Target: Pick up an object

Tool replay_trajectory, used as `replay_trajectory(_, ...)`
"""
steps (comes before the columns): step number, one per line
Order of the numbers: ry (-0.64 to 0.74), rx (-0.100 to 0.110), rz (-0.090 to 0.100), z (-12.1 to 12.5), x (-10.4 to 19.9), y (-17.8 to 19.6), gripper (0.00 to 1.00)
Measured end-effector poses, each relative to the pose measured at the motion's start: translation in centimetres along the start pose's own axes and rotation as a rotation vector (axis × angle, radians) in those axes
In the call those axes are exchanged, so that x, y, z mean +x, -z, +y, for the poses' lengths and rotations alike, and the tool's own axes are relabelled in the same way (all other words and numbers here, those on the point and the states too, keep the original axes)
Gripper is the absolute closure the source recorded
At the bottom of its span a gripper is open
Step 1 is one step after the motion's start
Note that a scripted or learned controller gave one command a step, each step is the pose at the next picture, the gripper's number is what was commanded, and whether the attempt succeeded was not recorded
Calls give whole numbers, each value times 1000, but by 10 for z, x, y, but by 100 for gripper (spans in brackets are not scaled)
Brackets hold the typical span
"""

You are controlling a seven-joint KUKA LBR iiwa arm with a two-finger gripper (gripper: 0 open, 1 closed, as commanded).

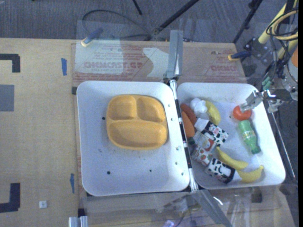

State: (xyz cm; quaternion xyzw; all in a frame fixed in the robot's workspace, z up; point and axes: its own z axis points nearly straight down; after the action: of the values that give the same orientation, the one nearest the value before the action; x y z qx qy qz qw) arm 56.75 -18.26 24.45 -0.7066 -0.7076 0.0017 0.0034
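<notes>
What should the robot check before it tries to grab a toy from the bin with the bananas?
1. Gripper is over the right bin: ok, it sits at the bin's upper right, by the orange toy.
2. Nothing is caught in the gripper yet: cannot tell, it is too small and blurred.
3. A toy lies close below: ok, the orange toy and the green bottle are right there.
4. That toy has room around it: ok, the green bottle lies apart from the crowded pile in the middle.
5. Yellow divided plate is out of the way: ok, it rests in the left bin.
</notes>
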Motion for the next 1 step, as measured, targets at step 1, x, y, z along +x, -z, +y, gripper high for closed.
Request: replay_trajectory(1, -38, -1, 0, 16, -38, -85, 0)
